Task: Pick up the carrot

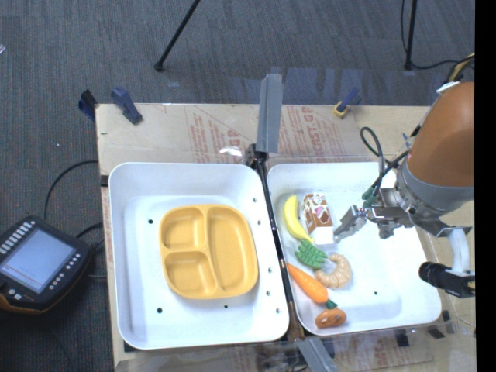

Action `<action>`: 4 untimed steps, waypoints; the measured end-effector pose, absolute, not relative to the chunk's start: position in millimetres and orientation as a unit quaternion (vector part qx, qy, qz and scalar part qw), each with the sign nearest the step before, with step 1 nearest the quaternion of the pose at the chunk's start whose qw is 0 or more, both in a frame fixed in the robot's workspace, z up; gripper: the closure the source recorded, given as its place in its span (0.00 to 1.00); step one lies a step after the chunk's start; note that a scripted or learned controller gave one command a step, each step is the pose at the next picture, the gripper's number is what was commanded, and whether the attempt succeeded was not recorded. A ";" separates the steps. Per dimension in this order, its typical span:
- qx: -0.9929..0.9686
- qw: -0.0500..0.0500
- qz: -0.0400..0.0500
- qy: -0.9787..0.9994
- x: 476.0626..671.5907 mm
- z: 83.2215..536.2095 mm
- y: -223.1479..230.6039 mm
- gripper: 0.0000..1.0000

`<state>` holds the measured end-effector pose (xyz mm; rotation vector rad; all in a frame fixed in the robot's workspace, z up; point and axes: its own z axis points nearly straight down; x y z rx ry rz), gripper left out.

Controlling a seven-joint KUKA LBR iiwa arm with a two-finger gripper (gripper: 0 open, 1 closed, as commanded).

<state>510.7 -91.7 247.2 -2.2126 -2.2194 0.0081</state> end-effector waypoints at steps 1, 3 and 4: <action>-0.656 0.006 0.003 -0.755 488.3 182.1 -53.7 0.00; -0.792 0.002 0.001 -0.611 491.9 85.7 -83.0 0.00; -0.842 0.005 0.003 -0.540 473.8 83.9 -122.8 0.00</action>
